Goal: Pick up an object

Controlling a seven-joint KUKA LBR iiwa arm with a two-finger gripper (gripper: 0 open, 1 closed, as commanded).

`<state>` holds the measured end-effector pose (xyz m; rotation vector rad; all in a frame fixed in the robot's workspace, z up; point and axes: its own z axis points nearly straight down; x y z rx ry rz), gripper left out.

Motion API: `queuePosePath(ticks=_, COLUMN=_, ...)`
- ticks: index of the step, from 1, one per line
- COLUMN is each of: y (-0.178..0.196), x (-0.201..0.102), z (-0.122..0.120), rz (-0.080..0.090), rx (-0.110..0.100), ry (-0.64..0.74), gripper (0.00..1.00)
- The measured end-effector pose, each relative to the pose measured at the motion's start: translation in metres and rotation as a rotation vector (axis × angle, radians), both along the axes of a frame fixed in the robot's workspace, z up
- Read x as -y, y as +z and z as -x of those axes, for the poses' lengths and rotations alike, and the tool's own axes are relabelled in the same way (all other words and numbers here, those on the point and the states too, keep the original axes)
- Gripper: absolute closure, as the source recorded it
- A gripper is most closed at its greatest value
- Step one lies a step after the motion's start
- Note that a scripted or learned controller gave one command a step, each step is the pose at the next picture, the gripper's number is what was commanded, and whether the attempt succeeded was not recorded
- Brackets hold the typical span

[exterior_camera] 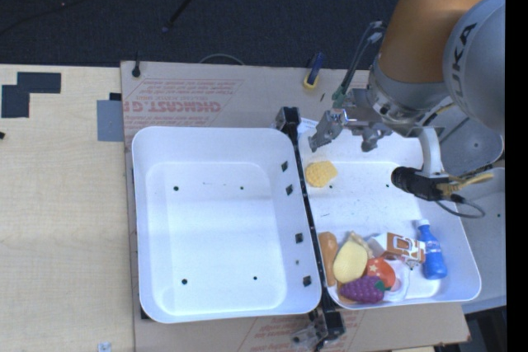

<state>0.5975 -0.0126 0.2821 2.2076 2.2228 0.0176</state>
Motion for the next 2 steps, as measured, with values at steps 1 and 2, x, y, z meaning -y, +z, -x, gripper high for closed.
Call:
queuePosePath(ticks=1, y=0.1026, x=-0.0648, z=-0.0492, rz=0.0, rx=-0.002, ry=0.0, gripper=0.0)
queuePosePath(ticks=2, y=0.1051, x=-0.0614, z=-0.0464, rz=0.003, rx=-0.018, ry=-0.001, gripper=1.0)
